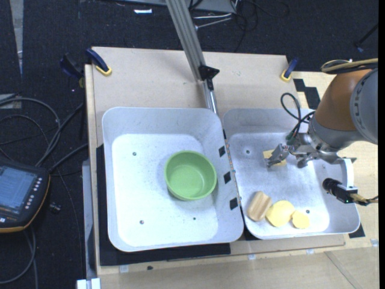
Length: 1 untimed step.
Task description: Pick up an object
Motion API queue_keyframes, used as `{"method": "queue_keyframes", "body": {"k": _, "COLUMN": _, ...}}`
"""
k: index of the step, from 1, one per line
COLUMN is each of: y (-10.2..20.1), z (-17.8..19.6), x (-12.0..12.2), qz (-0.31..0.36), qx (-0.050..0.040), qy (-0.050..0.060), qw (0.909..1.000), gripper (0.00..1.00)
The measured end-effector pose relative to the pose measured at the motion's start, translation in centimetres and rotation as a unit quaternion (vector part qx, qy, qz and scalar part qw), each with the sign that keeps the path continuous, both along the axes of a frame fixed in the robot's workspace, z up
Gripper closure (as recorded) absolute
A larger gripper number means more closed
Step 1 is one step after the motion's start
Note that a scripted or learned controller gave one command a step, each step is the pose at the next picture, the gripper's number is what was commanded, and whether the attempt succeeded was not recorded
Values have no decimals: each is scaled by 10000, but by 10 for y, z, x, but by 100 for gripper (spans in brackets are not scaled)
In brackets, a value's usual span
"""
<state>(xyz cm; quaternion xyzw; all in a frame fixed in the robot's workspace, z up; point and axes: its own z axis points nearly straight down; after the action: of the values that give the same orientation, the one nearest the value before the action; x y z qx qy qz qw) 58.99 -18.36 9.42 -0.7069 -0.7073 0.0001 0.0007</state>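
Three pale food pieces [278,211] lie at the near side of the right bin [249,138], apart from the gripper [277,158]. Fingers: cannot tell. A small yellow bit [267,154] sits beside it. Judged stage: approach; next, descend and close.

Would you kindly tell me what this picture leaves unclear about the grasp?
- Hand, camera view: too small to tell what it grips, if anything; a yellow scrap sits at its tip.
- Arm: cut off by the right edge.
- Yellow pieces in the right bin: too blurred to identify.
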Motion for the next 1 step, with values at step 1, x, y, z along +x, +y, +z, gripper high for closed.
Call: {"method": "queue_keyframes", "body": {"k": 1, "y": 0, "z": 12, "x": 1, "qz": -2, "qx": -4, "qy": -17, "qw": 10000, "gripper": 100}}
